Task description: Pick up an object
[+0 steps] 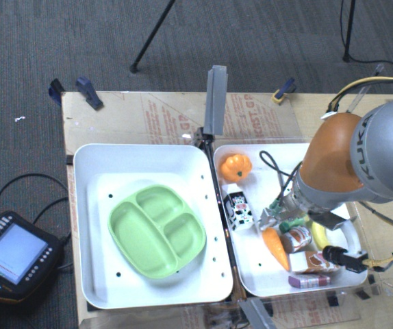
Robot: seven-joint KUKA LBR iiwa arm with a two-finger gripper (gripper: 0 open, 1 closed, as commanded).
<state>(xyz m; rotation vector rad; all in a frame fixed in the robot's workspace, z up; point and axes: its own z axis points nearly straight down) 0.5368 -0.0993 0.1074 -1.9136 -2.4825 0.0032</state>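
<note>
hand point(276, 218) above carrot point(275, 248)

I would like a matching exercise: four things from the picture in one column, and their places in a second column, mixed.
Things:
1. green divided plate
2. small pumpkin
3. carrot
4. black-and-white cow toy

Places:
A. right bin, far end
B. right bin, just below the gripper
C. left bin
D. right bin, against its left wall

Pairs: 1-C, 2-A, 3-B, 4-D

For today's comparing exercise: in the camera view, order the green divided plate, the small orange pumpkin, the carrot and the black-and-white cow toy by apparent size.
1. Green divided plate, by far the largest.
2. Carrot and small orange pumpkin: too alike to separate.
3. Black-and-white cow toy, slightly smaller, though close.
</note>
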